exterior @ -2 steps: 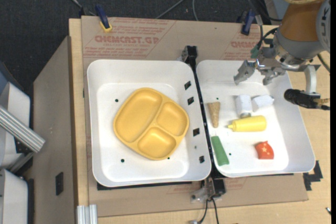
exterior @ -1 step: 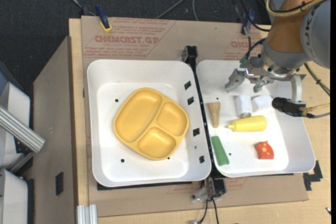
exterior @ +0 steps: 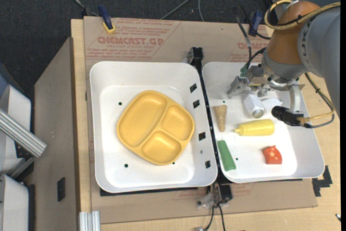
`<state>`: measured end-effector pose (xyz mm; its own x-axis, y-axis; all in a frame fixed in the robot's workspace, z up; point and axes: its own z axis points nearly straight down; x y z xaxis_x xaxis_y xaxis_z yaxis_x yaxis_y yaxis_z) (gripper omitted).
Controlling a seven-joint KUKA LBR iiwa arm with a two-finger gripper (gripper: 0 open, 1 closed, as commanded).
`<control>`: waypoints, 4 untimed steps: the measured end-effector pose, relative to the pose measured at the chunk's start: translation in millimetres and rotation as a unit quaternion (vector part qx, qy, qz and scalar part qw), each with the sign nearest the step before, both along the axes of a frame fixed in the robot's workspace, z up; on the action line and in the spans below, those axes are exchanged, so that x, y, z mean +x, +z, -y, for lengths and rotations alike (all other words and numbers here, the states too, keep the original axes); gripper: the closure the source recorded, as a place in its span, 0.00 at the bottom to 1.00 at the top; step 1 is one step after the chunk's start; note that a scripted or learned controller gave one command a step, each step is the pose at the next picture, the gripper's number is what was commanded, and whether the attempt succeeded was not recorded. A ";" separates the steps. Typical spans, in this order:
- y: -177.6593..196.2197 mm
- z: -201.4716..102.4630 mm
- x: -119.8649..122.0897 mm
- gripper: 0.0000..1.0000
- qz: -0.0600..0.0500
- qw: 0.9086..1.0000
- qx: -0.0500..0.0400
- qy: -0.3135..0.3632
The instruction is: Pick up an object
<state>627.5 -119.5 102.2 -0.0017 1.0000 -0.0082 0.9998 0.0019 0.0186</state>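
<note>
Arm's wrist and orange band cover the far right corner of the right bin; the arm's upper part runs off the frame edge. Gripper sits low over the far half of that bin, seen from above with cables and metal brackets across it. Can't tell how wide the claw is or whether it has anything. A white cylinder-like piece sits right under it; unclear if that's an object or gripper hardware.

Landmark: yellow mustard bottle, lying on its side mid-bin, just camera-side of the gripper, not visibly touching it. Tan cone is left of the bottle. Green block is near-left, by the bin's left wall. Red object is near-right. Left bin holds a yellow divided plate, well apart from the bottle.
</note>
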 end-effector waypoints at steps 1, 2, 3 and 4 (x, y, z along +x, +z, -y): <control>-17.2 -0.5 0.7 0.00 -0.009 1.000 0.004 0.000; -5.7 -0.9 1.4 1.00 -0.008 1.000 0.004 0.000; 49.6 -7.9 11.0 1.00 -0.007 1.000 0.004 0.000; 104.5 -8.3 12.7 1.00 -0.006 1.000 0.004 0.000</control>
<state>640.2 -111.2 206.7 -0.0020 1.0000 -0.0008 1.0000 0.0020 0.0068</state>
